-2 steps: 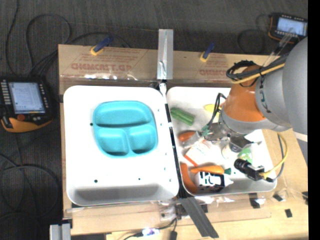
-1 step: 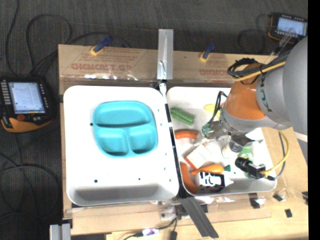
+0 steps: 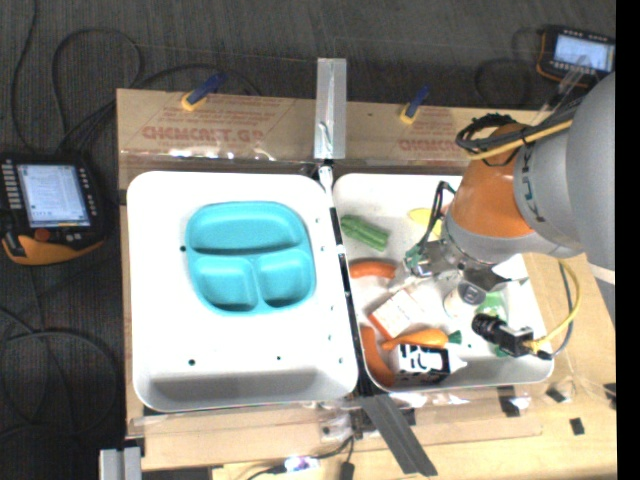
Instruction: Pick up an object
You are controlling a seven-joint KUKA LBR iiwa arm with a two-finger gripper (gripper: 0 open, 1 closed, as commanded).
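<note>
The right bin point(image 3: 520, 373) holds several small things. A green piece point(image 3: 363, 232) lies near its left wall, with an orange carrot-like piece point(image 3: 372, 268) just below it. A yellow piece point(image 3: 420, 215) peeks out beside the arm. A white and tan box point(image 3: 400, 313) lies in the middle. Toward the front are an orange piece point(image 3: 368, 348) and a black and white pack point(image 3: 425, 362). My gripper point(image 3: 436, 266) hangs low inside this bin, just above and right of the box. The orange wrist band point(image 3: 490, 203) and the grey arm cover the bin's right half.
The left bin point(image 3: 240, 383) holds a turquoise divided tray point(image 3: 250, 255). A metal bar point(image 3: 331, 108) stands behind the seam between the bins. Cables loop around the arm at the right. A handheld controller point(image 3: 50, 208) lies on the floor at the left.
</note>
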